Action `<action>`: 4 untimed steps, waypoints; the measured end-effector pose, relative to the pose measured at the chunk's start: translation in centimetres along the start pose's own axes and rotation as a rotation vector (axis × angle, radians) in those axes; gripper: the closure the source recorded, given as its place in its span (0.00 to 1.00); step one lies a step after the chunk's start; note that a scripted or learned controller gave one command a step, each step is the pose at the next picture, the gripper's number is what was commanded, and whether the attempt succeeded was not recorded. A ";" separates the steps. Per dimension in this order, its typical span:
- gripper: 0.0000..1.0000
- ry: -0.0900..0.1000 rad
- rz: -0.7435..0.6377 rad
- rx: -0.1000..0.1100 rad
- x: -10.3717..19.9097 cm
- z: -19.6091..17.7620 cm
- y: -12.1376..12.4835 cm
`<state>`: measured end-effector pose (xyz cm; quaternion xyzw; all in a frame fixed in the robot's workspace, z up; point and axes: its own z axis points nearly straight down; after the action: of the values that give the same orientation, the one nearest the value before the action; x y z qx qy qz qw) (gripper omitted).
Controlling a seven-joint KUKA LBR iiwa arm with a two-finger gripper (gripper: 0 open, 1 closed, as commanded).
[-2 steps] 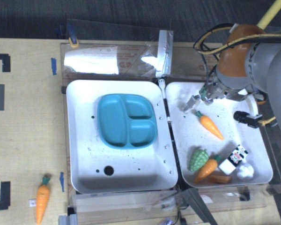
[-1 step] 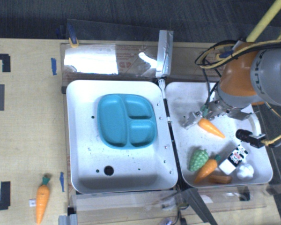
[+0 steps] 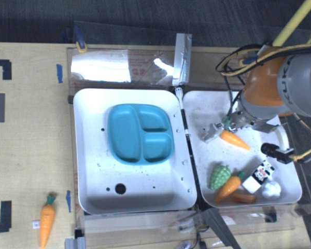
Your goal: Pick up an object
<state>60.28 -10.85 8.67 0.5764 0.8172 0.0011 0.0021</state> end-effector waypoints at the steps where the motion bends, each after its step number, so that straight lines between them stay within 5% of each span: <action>1: 1.00 -0.004 0.002 -0.007 -0.2 -1.3 0.2; 2: 1.00 0.003 0.119 0.004 -0.7 -2.8 -3.7; 3: 1.00 0.002 -0.220 0.004 -1.6 -1.0 -9.7; 4: 1.00 -0.003 -0.230 -0.004 -1.5 -9.6 -2.4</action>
<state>58.48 -13.09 18.23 0.4787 0.8780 0.0019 0.0045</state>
